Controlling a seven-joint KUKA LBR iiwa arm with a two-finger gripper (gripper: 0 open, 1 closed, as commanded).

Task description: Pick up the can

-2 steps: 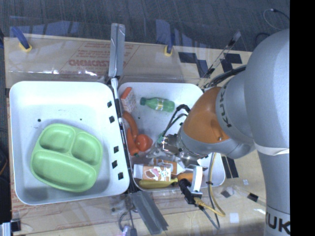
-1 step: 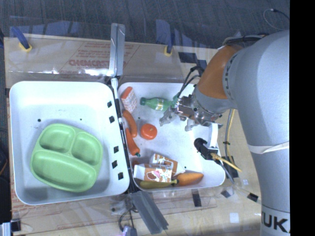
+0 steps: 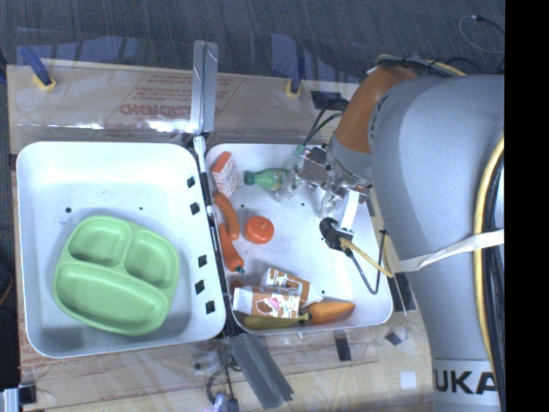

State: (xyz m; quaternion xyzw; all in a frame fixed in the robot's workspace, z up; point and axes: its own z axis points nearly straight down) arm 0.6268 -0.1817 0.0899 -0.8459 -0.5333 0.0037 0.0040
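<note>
The right bin holds several toy foods. A short orange and white item stands in its far left corner; it looks like the can, though I cannot tell for sure. Beside it lies a green bottle. My gripper hangs low over the bin's far side, at the bottle's right end and well right of the orange and white item. The wrist and its cables hide the fingertips. Nothing shows in its hold.
An orange ball and two sausages lie left of centre. Cartons, a banana and a carrot crowd the near edge. The left bin holds a green divided plate. The arm covers the right side.
</note>
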